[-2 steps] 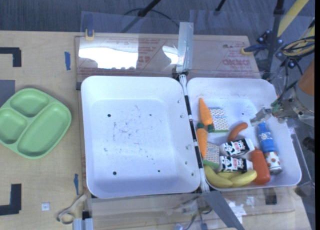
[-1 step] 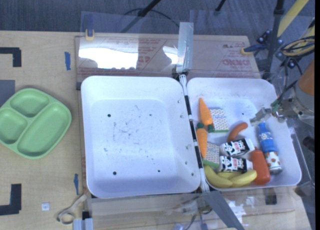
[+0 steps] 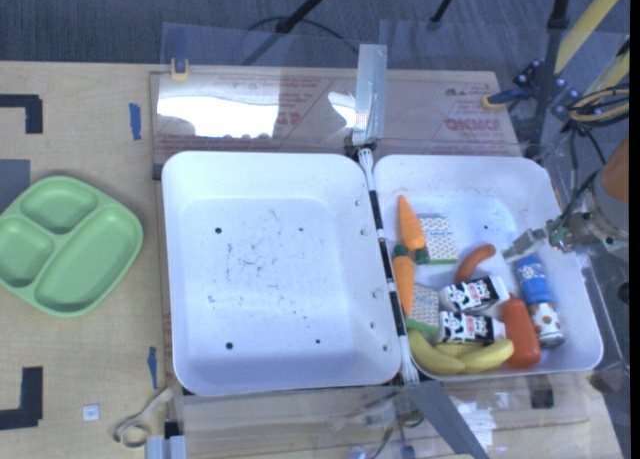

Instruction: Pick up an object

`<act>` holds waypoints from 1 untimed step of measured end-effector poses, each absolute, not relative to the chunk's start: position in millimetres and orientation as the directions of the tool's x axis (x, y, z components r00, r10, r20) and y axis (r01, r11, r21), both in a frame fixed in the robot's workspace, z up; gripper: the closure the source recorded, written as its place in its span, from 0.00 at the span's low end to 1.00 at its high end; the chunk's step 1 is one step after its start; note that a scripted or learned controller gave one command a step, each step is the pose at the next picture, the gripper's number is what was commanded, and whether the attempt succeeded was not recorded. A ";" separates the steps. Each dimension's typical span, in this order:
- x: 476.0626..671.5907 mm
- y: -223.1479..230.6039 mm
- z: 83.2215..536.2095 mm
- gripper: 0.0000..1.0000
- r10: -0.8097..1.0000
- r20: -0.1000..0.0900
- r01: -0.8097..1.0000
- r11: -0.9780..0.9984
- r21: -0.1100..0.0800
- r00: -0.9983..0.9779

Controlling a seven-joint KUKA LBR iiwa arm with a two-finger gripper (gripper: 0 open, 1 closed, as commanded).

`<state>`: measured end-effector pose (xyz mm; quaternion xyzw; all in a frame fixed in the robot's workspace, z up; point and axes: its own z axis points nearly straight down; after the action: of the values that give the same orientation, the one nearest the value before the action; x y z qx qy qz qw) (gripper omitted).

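Several objects are gathered in the right bin [image 3: 470,172], mostly in its near half. Two carrots are laid end to end along the bin's left wall: the far carrot [image 3: 410,226] and the near carrot [image 3: 404,284], each with a green tip. A banana [image 3: 462,356] is curved along the near wall, and just beyond it two small black-and-white cartons [image 3: 470,295] are stacked one behind the other, the nearer one [image 3: 468,328] touching the banana. A reddish sausage [image 3: 475,261] is tilted just beyond the cartons. To their right an orange-red block [image 3: 520,331] is stood beside the banana's end, and further right a blue can [image 3: 531,278] and a small white tin [image 3: 547,324] are set near the right wall. A pale patterned card [image 3: 436,238] is lain flat beside the carrots. The gripper [image 3: 553,236] is seen at the right edge of this bin, above the blue can, with nothing visibly between its fingers; whether they are apart or together cannot be told. The left bin [image 3: 270,257] is marked only by faint scuffs and a few dark dots. A clear panel [image 3: 265,97] is stood beyond both bins. On the wooden bench [image 3: 80,97], well to the left, a green divided plate [image 3: 65,244] is placed.
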<state>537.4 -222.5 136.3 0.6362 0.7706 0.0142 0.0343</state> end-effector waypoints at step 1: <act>543.1 -223.5 135.9 0.00 0.981 -0.030 0.979 0.194 0.059 -0.193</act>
<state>543.1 -223.5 135.9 0.6346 0.7721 0.0133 0.0303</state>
